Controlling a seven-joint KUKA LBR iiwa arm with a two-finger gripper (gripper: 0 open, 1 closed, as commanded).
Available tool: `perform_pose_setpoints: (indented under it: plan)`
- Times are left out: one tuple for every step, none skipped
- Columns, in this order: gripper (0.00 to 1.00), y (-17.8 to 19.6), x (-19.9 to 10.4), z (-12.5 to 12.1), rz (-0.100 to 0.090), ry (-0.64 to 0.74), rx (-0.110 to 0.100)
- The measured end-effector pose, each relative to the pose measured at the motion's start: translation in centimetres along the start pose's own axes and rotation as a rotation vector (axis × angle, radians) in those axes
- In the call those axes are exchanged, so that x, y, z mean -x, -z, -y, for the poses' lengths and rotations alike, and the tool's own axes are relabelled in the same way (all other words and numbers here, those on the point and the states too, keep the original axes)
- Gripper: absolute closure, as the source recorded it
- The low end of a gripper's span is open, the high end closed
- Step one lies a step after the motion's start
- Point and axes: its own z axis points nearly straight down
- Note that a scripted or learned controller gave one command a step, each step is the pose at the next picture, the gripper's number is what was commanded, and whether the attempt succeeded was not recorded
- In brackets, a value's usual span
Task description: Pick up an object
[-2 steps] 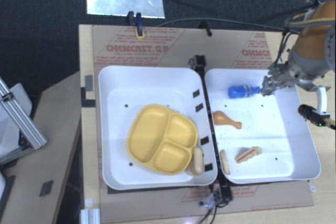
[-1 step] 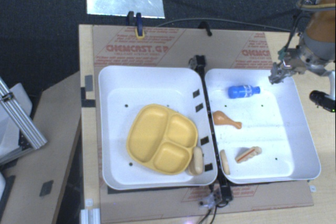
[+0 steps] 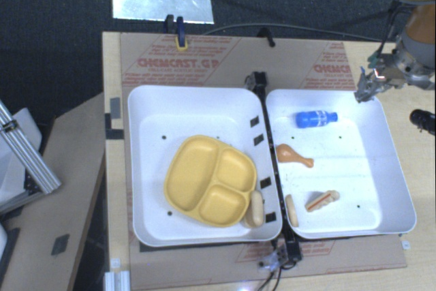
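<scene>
The candidates for pickup sit in the right bin (image 3: 392, 167). Nearest its far wall I see a small blue bottle (image 3: 315, 119) lying on its side, cap end pointing right, pale label band around the middle. Toward the near side from it, close to the divider between bins, lies an orange-tan drumstick-shaped piece (image 3: 293, 156), bulbous at the left and tapering to the right. Nearer still lies a hot-dog-shaped toy (image 3: 321, 200), reddish centre in a tan bun, tilted slightly. A pale tan oblong piece (image 3: 291, 209) rests against the right bin's left wall, near the front corner.

In the left bin (image 3: 146, 146) I note a yellow three-compartment tray (image 3: 210, 180), turned at an angle, and a beige bread-like piece (image 3: 255, 208) touching its near right corner.

The pincer (image 3: 366, 87) hovers over the far right corner of the right bin, above the rim, well apart from all four items, nothing between its tips. I cannot tell whether it stands apart or together; it is too small and blurred.

Both bins sit on a cardboard sheet (image 3: 204, 58) on the counter (image 3: 82, 140).
</scene>
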Motion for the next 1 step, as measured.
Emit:
perform_pose_setpoints:
  plan:
    - [1.00,0.83,-4.87,0.60,-0.002,0.002,-0.003]
